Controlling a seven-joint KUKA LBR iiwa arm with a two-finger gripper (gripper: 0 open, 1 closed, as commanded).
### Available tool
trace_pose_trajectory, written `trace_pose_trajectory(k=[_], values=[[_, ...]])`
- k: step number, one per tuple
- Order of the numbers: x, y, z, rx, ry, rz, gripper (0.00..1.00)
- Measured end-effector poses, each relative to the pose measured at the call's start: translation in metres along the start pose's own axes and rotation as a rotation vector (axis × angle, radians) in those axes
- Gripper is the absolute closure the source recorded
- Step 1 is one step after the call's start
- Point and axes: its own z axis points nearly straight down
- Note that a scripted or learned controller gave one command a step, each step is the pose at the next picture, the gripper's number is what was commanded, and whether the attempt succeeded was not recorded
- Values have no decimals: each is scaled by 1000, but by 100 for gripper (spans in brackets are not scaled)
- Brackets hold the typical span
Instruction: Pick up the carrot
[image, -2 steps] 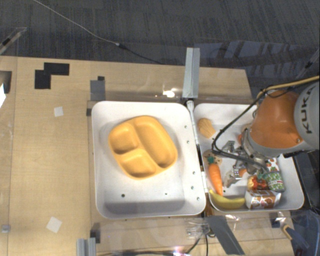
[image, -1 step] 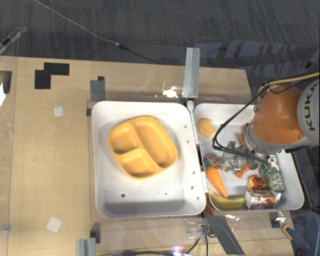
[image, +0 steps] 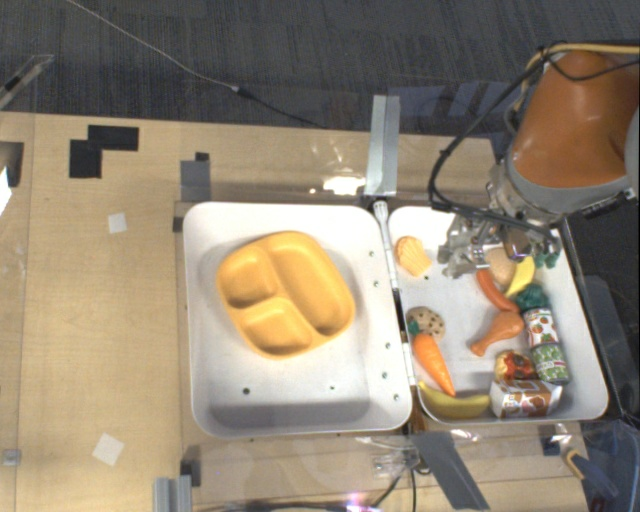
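The carrot is a small orange cone lying in the front left part of the right bin, its tip pointing toward the front. It lies between a speckled cookie and a yellow banana. My gripper hangs over the back of the right bin, well behind the carrot and slightly to its right. It is close to a pale shell-shaped pastry and a red sausage. The arm's orange band rises above it.
The right bin also holds a chicken drumstick, a yellow and green toy, a small can and a wrapped packet along its right side. The left bin bears a yellow divided plate. A metal divider separates the bins.
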Motion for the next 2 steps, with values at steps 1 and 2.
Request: trace_pose_trajectory(k=[1,2], values=[[52,9,15,-2,15,-192,100],[35,19,72,-5,18,-248,100]])
